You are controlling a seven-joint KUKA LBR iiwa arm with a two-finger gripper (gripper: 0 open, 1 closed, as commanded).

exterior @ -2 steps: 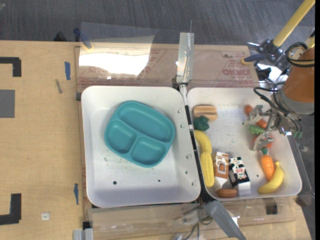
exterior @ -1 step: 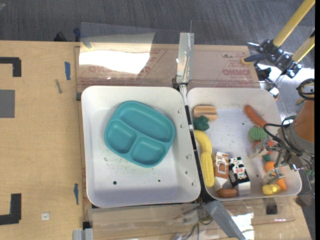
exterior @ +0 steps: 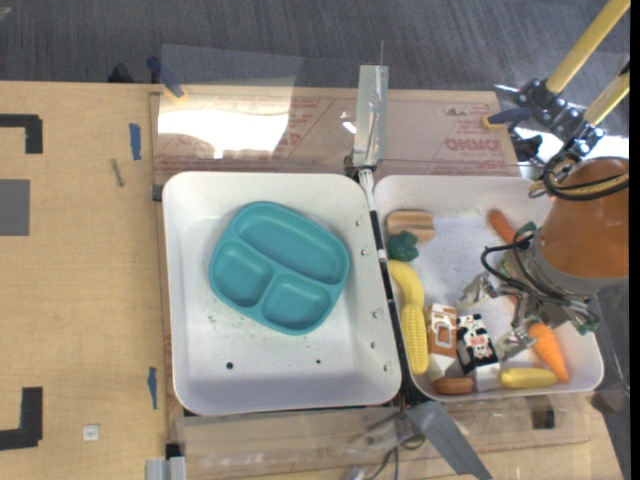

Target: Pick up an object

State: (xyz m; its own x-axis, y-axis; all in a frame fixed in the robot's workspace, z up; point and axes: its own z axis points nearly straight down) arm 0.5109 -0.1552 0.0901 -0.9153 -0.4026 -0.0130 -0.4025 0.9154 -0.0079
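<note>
My gripper (exterior: 497, 316) hangs low over the right bin (exterior: 455, 200), below the arm's orange band (exterior: 590, 223). Its two metal fingers (exterior: 474, 293) stand open, with bare bin floor showing between them. Just left of and below it lie a black-and-white box (exterior: 476, 341) and a small orange-and-white box (exterior: 441, 329). A carrot (exterior: 549, 352) sits to its right, partly under the wrist cables. Along the bin's front lie a yellow piece (exterior: 528, 377) and a brown sausage (exterior: 453, 385).
A banana (exterior: 406, 279) and corn cob (exterior: 414, 335) line the right bin's left wall, with a green piece (exterior: 402, 246) and a bun (exterior: 410, 223) behind them. Another carrot (exterior: 502, 225) lies at the back. A teal divided plate (exterior: 280, 266) sits in the left bin (exterior: 200, 368).
</note>
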